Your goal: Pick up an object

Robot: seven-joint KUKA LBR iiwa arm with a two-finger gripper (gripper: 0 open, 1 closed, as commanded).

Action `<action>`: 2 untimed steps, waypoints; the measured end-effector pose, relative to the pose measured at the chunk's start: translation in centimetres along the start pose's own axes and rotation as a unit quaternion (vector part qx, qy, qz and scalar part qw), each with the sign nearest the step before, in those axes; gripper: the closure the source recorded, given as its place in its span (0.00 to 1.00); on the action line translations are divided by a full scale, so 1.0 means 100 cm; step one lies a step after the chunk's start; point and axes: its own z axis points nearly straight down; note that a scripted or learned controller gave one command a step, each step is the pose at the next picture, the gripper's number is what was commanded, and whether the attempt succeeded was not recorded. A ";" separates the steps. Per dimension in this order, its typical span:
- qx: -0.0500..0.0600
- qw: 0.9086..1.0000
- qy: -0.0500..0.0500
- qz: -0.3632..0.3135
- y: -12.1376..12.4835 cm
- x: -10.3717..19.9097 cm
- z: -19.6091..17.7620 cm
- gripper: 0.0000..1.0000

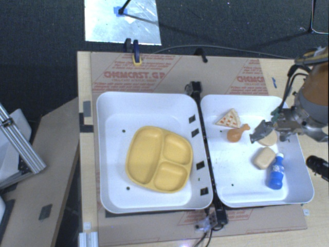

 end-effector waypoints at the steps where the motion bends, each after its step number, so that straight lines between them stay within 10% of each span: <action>1: -0.005 1.000 -0.001 -0.001 0.002 0.000 -0.005 0.00; 2: -0.003 1.000 0.000 0.000 -0.007 0.002 0.049 0.00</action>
